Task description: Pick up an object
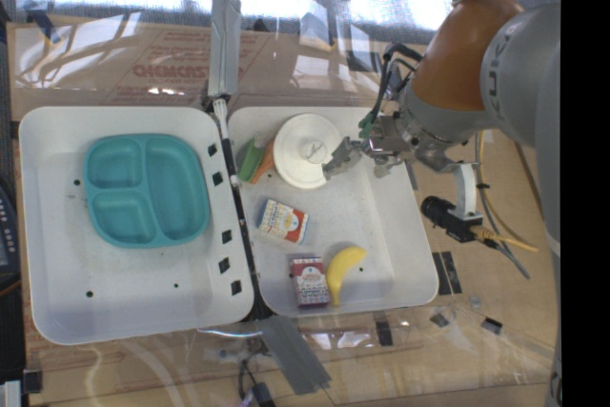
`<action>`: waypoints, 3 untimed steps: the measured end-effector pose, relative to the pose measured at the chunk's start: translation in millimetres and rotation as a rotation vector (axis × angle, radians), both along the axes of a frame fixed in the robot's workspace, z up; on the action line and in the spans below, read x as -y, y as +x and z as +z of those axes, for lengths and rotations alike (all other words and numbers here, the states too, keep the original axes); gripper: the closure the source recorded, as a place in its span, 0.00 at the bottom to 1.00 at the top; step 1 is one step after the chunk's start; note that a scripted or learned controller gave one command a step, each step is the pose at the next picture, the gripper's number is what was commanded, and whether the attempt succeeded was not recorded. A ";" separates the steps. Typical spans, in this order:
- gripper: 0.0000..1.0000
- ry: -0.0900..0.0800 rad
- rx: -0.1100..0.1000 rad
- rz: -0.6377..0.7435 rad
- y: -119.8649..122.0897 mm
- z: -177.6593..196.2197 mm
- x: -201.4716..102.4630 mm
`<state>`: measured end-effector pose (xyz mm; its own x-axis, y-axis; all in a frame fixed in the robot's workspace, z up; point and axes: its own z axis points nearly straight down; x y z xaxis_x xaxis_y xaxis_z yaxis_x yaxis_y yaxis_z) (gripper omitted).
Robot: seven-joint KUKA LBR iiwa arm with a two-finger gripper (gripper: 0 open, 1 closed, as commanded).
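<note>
My gripper (360, 167) hangs over the upper part of the right bin (405, 234), just right of a white round bowl (305, 151). Its fingers stand apart, one (335, 164) pointing left toward the bowl's rim, and nothing is between them. In the same bin, a green and orange carrot-like toy (254, 161) lies left of the bowl. Below it are a small pale box with a printed front (283, 221), a red box (308, 282) and a yellow banana (343, 270) near the front edge.
The left bin (48, 300) holds a teal divided plate (146, 190). A ridge with black clips (232, 224) separates the two bins. The arm's grey and orange body (477, 62) crosses the right bin's far right corner.
</note>
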<state>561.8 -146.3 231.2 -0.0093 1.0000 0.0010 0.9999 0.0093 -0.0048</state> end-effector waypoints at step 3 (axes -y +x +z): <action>1.00 0.003 0.008 -0.007 -30.4 -123.9 -37.4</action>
<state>531.4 -108.9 107.3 -0.0027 1.0000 0.0042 1.0000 0.0027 0.0029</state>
